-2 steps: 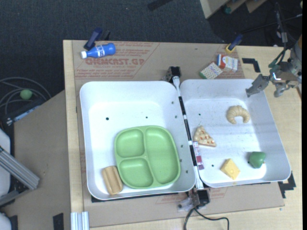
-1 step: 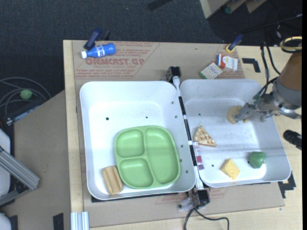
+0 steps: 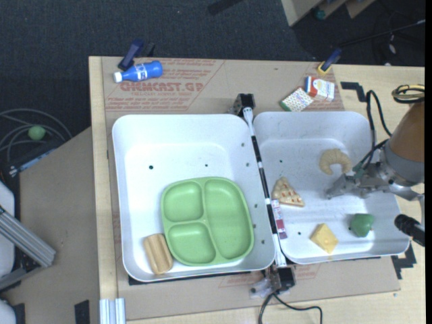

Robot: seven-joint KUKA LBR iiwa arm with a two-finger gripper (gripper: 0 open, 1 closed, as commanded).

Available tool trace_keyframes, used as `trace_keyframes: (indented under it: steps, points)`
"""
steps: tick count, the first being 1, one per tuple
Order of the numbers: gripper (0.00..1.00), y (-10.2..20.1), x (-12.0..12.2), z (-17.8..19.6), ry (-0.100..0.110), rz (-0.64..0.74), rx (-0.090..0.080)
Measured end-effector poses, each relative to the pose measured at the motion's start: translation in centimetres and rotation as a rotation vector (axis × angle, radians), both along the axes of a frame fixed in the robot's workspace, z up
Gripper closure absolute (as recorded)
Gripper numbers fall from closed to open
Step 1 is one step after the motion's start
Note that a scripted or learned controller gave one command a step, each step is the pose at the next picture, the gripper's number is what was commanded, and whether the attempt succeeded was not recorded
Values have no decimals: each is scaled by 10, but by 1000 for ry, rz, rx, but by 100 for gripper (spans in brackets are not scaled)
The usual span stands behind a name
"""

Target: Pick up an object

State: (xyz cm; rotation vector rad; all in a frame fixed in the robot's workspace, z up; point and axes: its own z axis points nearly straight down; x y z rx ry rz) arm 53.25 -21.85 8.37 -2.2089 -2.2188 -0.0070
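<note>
- Croissant, pale tan and curved, lies in the upper middle of the right bin, just up and left of the gripper.
- Gripper sits low over the right bin's floor, reaching in from the right; its dark metal fingers point left, with their tips just below the croissant. Nothing can be seen between them, and whether they are spread or pressed together cannot be told from this angle.
- Arm enters at the right edge, its orange band above the grey wrist, with dark cables running beside it.
- Waffle-patterned wedge lies near the right bin's left wall, well left of the fingers.
- Yellow block rests near the front of the right bin, below the gripper.
- Green ball-like item sits to the right of the yellow block, near the front right corner.
- Left bin touches the right bin along their shared edge, and holds a green divided plate with three compartments in its front half.
- Tan ridged piece lies just beside the plate's lower left corner, in the front of the left bin.
- Blue and white bottle lies on its side on the bench behind the left bin.
- Small cartons lie on the bench behind the right bin.
</note>
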Motion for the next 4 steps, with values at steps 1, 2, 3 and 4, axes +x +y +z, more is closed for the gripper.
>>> trace_keyframes:
  steps: [1,2,3,4]
  points:
    - [0,-2,-54,0,0,-2,-2]
    - [100,-3,-53,10,-4,-4,-8]
    - [100,-6,-36,189,-8,-4,-13]
    - [100,46,-54,57,0,-4,-9]
